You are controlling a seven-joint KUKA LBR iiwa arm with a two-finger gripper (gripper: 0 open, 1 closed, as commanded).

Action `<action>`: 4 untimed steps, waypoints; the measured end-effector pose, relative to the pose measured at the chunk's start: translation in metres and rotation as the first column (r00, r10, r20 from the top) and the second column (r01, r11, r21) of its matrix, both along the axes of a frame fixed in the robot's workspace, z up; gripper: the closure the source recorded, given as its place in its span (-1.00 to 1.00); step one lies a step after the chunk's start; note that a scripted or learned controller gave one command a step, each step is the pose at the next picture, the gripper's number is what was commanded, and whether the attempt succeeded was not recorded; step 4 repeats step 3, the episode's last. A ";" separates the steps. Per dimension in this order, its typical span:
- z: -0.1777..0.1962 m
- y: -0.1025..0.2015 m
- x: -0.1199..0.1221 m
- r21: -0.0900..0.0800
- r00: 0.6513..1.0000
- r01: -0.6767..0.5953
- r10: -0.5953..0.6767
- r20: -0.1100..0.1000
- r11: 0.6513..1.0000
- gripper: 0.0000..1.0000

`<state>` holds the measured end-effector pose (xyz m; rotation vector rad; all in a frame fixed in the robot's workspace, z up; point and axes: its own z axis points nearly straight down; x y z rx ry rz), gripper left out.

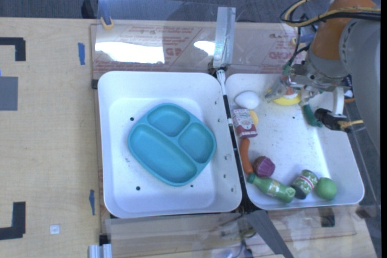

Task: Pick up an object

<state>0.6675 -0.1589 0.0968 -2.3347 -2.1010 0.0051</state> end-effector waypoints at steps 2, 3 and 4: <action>-0.012 0.042 -0.009 0.000 0.999 0.031 -0.031 0.005 1.000 1.00; 0.092 0.140 -0.006 0.004 0.999 0.036 -0.036 0.000 0.999 1.00; 0.092 0.140 -0.006 0.004 0.999 0.036 -0.036 0.000 0.999 1.00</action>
